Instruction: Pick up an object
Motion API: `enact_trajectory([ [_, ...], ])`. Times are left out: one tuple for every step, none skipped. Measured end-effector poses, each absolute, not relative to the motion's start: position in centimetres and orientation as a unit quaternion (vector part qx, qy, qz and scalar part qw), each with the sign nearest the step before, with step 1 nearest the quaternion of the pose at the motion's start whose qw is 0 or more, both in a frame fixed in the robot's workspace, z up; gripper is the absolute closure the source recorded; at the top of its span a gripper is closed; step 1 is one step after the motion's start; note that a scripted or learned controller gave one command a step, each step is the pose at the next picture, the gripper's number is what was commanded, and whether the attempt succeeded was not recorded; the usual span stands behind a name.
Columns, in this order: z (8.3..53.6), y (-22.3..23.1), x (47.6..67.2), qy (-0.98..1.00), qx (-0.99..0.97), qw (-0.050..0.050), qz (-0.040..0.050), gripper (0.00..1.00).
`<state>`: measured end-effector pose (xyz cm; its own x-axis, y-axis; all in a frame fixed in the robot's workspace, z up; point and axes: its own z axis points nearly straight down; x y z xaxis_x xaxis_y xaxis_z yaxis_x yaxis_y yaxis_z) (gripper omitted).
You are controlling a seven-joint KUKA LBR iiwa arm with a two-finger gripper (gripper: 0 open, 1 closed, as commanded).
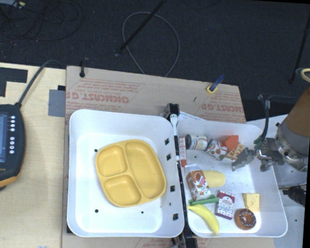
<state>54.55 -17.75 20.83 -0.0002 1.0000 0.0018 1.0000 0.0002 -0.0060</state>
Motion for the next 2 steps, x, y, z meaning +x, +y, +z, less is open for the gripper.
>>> enact_trajectory([
  [9.9, -18.3, 63.7, -0.708, -0.706, 0.0, -0.0002, 0.0],
  [10.3, -21.2, 64.4, -0.708, -0.706, 0.002, 0.0008, 0.0],
])
